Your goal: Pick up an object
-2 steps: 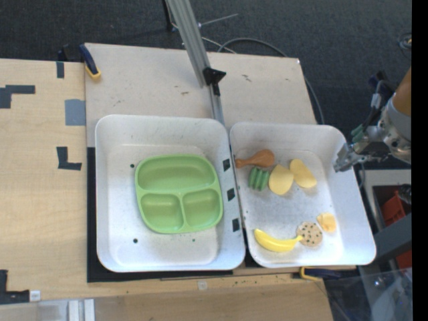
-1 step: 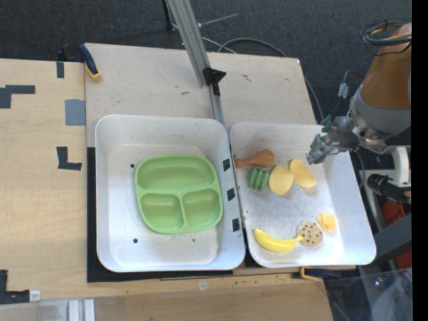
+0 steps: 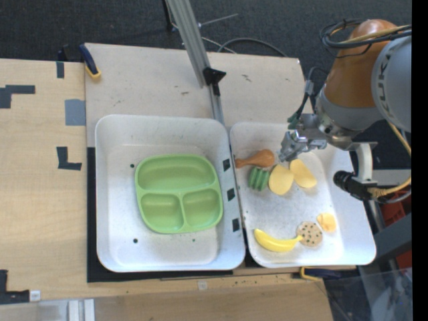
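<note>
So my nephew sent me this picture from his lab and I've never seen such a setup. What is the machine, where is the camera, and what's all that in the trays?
The picture comes from one fixed camera above the bench, looking down at a slant. The grey machine with the orange band is a robot arm reaching in from the right; its gripper hangs over the right bin. That bin holds toy food: a brown drumstick, a green ridged piece, two pale yellow pieces, a banana, a cookie and a small orange piece. The left bin holds a green divided plate. I cannot tell whether the gripper holds anything.
</note>
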Controlling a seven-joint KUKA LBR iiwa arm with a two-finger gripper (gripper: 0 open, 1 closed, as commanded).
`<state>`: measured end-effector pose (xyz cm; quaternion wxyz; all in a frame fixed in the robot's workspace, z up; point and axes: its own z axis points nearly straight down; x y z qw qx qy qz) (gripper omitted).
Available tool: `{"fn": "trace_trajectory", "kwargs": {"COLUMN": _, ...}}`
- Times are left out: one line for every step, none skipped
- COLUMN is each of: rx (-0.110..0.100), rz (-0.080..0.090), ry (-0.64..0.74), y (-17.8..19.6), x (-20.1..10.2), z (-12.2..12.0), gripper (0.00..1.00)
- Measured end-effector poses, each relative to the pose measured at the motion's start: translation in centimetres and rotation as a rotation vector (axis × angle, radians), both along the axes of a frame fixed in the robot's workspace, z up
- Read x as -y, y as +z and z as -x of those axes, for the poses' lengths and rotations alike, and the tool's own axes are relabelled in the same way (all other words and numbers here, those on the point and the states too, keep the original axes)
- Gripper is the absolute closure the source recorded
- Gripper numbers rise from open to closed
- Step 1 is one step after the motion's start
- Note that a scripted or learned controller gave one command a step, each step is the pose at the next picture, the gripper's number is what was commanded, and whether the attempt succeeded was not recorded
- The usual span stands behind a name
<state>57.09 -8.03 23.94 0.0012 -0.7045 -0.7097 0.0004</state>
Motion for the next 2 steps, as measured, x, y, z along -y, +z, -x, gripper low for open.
{"fn": "trace_trajectory", "kwargs": {"rx": 0.002, "rz": -0.001, "ry": 0.001, "y": 0.7, "x": -5.6, "z": -1.6, "gripper": 1.0}}
{"fn": "trace_trajectory", "kwargs": {"rx": 0.002, "rz": 0.0, "ry": 0.0, "y": 0.3, "x": -10.4, "z": -3.6, "gripper": 1.0}}
